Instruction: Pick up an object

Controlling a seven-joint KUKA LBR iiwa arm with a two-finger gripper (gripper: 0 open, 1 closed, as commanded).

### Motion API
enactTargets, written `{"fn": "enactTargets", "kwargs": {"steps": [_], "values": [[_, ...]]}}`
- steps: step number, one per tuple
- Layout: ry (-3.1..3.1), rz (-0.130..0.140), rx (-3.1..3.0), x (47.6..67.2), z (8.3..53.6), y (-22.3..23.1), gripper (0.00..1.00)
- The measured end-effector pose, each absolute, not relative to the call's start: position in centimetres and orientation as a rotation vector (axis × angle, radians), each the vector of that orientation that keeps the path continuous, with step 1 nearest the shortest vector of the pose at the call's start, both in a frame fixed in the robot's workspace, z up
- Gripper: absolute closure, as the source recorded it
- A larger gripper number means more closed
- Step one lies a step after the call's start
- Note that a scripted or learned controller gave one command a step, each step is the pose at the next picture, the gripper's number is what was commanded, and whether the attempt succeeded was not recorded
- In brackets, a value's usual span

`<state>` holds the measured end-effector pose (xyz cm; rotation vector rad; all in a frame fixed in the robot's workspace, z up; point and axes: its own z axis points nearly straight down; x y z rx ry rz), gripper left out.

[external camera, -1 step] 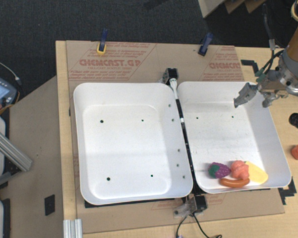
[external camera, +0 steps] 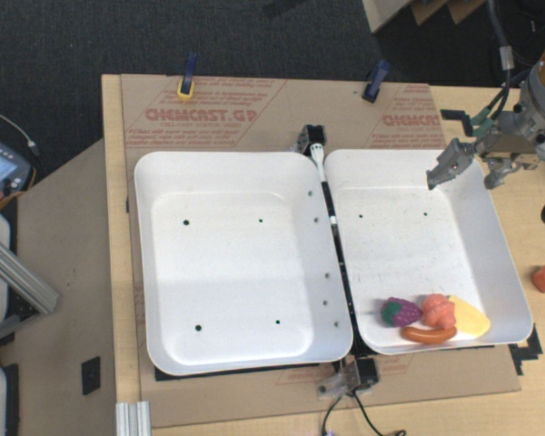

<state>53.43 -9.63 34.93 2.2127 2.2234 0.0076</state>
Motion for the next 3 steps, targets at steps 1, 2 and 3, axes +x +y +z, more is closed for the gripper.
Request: {"fn": "enactTargets", "kwargs": {"steps": [1, 2, 3], "values": [[2.221, 0.001, 2.218, 48.2, 40.1, -8.1, 0.0], [2.222, 0.009, 2.212, 48.0, 44.8, -4.0, 0.0], [2.217, 0.005, 2.217, 48.1, 45.6, -4.3, 1.0]]}}
